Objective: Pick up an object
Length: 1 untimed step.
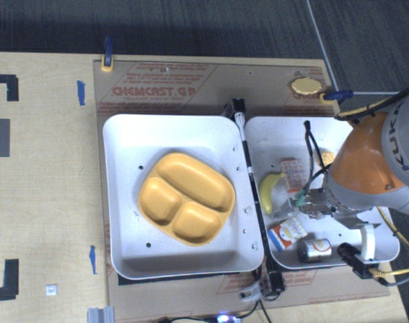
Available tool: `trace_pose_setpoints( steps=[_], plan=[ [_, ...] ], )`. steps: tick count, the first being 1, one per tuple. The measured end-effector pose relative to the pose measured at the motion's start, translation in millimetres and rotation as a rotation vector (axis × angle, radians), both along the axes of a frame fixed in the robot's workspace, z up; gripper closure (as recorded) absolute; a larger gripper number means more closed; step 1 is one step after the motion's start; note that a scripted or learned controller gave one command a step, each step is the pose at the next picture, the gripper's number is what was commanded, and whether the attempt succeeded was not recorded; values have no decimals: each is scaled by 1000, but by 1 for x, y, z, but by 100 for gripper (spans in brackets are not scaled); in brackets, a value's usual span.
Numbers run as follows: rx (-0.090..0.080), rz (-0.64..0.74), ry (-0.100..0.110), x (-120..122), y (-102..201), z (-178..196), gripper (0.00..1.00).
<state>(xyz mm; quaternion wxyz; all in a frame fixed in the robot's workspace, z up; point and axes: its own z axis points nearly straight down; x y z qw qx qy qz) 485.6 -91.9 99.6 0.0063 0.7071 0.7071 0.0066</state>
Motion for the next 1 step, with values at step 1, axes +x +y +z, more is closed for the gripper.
trace_pose_setpoints(
  steps=[1],
  plan=[
    [0, 1, 15, -5, -1, -14, 0]
  ],
)
